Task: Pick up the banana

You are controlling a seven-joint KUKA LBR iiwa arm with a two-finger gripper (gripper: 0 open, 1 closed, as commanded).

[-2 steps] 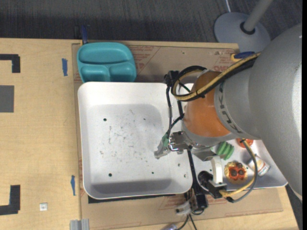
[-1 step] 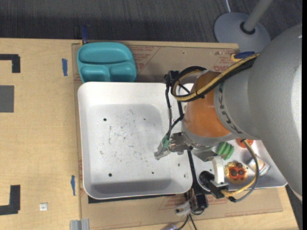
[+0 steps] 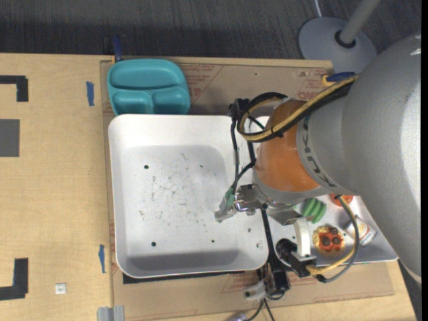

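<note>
My gripper (image 3: 227, 208) hangs over the right edge of the left white bin (image 3: 127, 179), near the wall between the two bins. It points left and down, close to the bin floor. The grey arm with its orange band (image 3: 284, 159) reaches in from the right and covers most of the right bin (image 3: 374, 246). Nothing yellow lies in the part of the left bin that I can see; its floor bears only small dark specks.
A teal divided tray (image 3: 148, 87) stands behind the left bin. In the uncovered strip of the right bin lie a green item (image 3: 313, 210), an orange round item (image 3: 328, 239) and a white item (image 3: 304, 236). Black cables (image 3: 267, 239) trail from the wrist.
</note>
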